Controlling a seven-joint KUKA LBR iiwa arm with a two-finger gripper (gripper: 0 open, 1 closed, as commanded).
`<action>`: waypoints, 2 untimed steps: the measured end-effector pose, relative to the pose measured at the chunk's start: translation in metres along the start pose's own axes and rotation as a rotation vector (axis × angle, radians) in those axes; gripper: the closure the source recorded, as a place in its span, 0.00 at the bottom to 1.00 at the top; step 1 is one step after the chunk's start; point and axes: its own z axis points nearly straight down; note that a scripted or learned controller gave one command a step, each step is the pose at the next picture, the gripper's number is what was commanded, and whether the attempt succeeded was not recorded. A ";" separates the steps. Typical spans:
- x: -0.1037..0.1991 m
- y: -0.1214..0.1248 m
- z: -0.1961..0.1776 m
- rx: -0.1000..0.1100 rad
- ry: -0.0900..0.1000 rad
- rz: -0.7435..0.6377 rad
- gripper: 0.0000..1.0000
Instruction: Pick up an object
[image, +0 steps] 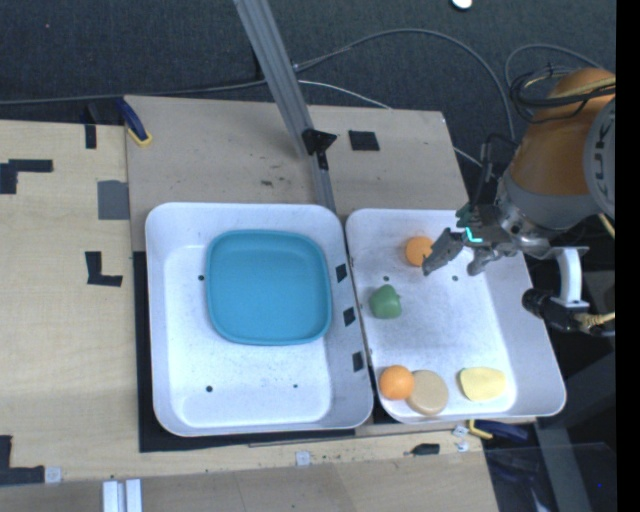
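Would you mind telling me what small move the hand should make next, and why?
Probably a short move toward the camera view's left and down onto the orange ball. The hand is open in the right bin, the ball lies just beside its fingertip, and nothing sits between the fingers yet.

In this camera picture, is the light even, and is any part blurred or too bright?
Camera view: the light is soft and even, with faint shadows under the small orange ball and the green round object; the flat blue square plate shows no strong glare; the grey arm's gripper looks slightly blurred; a small white spot at the top edge is overexposed.
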 end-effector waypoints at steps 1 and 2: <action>0.000 0.000 0.000 0.000 0.000 0.000 0.00; -0.007 -0.002 0.060 0.005 0.000 0.001 0.00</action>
